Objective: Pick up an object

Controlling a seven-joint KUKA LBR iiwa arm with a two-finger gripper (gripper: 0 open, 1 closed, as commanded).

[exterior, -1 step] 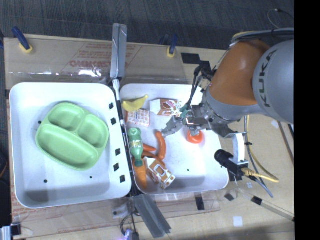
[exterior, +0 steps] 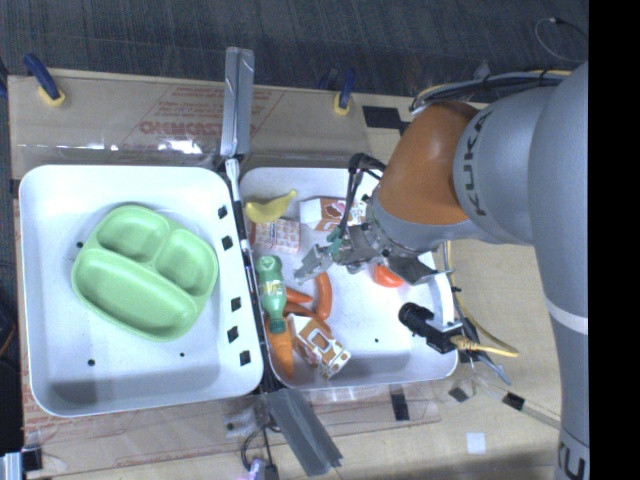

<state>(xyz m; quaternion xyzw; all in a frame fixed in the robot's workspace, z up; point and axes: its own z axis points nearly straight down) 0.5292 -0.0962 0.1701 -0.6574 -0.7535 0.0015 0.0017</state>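
Camera view, starting at the near wall of the right bin [exterior: 400,373]: a box printed in orange and white [exterior: 322,350] lies nearest, toward the view's right of the green bottle [exterior: 269,280] and closer to the camera than it. An orange carrot [exterior: 283,346] lies straight on the near side of the bottle, almost touching its base. The bottle lies along the bin's wall on the view's left, cap to the far side. Just to its right in the view lies the orange sausage [exterior: 323,290], its long axis running near to far, almost parallel with the bottle, its far end tipped slightly rightward. The gripper [exterior: 322,258] hangs over that far end, a little beyond the bottle's cap. Whether it is open or closed cannot be told, and nothing can be seen in its hold. Further right of the bottle a red rounded thing [exterior: 388,276] lies partly under the arm. Just beyond the bottle is a red-and-white carton [exterior: 278,235], then the yellow banana [exterior: 271,208] by the far wall. Left of the bottle, in the other bin [exterior: 60,193], rests a green divided plate [exterior: 145,268].
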